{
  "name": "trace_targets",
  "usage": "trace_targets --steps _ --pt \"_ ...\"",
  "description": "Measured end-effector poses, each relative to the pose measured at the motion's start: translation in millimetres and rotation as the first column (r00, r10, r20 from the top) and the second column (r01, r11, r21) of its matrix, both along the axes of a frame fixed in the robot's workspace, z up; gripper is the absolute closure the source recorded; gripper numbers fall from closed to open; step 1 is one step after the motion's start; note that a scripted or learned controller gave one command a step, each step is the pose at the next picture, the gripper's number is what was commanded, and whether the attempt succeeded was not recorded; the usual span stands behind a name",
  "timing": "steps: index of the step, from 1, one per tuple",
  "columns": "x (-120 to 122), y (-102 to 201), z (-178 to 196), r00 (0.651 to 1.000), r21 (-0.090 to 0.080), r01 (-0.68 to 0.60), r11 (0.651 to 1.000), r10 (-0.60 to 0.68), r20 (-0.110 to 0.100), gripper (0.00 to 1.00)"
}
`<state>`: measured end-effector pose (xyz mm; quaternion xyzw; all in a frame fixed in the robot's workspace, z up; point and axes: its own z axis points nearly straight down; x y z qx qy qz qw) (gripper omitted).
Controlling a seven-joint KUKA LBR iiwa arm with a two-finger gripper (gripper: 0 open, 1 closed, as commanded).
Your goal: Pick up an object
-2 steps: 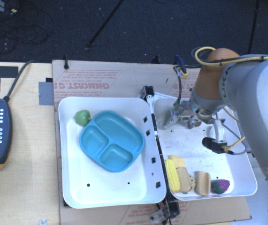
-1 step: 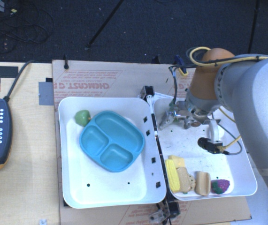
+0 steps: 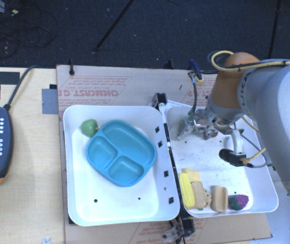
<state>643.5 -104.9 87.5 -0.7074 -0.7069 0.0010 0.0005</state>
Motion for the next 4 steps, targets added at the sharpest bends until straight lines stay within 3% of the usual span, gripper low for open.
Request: trace_targets --steps 1,2,3,4 --pt "0 4 0 1.000 0.001 -0.001 1.000 0.001 -0.001 0.00" --pt "0 3 11 1.000 0.002 0.000 1.000 0.000 0.000 1.00" --pt "0 3 11 1.000 0.002 0.000 1.000 0.000 0.000 0.00" --pt "0 3 -1 1.000 0.001 -0.001 1.000 0.001 -0.002 0.00"
